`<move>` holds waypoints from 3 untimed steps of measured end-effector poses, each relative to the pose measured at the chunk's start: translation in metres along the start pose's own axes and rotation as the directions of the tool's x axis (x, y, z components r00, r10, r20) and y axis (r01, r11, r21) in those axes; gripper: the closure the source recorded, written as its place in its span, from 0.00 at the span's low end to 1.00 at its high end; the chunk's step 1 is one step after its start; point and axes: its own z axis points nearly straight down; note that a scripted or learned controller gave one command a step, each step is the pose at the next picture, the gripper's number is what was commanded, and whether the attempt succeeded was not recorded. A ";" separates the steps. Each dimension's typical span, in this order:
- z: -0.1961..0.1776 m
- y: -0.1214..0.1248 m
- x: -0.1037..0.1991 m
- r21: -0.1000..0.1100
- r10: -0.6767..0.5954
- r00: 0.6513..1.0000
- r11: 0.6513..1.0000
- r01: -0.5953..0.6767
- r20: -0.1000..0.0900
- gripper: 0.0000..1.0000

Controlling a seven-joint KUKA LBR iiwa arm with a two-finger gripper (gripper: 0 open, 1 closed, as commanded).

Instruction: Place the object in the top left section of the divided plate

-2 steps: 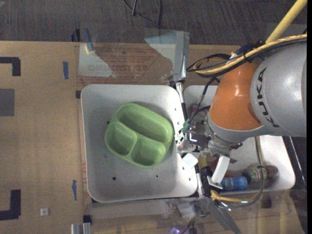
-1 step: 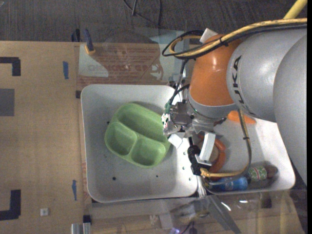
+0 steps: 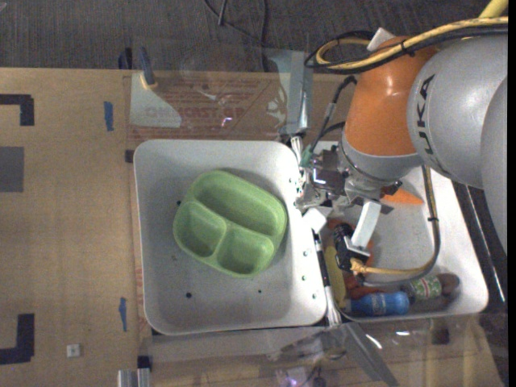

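A wood-coloured counter [image 3: 72,216] carries two shallow white bins side by side, and the grey robot arm with an orange wrist band [image 3: 451,111] reaches in from the right, covering much of the right-hand white bin [image 3: 472,276]. In the left-hand white bin [image 3: 161,297] lies the light green plastic divided plate [image 3: 179,230], a rounded rectangle resting flat near the bin's middle. Its long axis runs left to right, dipping slightly toward the right. The one large section lies along the upper edge and the two smaller sections sit side by side along the lower edge. The hand [image 3: 310,192] sits low over the wall where the two bins meet, just beside the plate's right edge. It is crowded by brackets and wiring, so whether it is apart or together cannot be told, nor whether it carries anything. In the right bin, a dark bottle with a red and green label [image 3: 431,286] and a blue bottle [image 3: 385,303] lie on their sides along the lower wall. An orange tapered piece [image 3: 407,197] pokes out from beneath the arm, the rest of it hidden.
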 end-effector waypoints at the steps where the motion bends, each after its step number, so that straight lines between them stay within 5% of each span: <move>1: 0.022 0.055 0.049 0.001 0.011 1.000 1.000 -0.011 0.000 1.00; 2: 0.030 0.047 0.092 0.001 -0.328 0.945 0.945 0.328 -0.001 1.00; 3: 0.030 0.047 0.092 0.001 -0.328 0.945 0.945 0.328 -0.001 0.00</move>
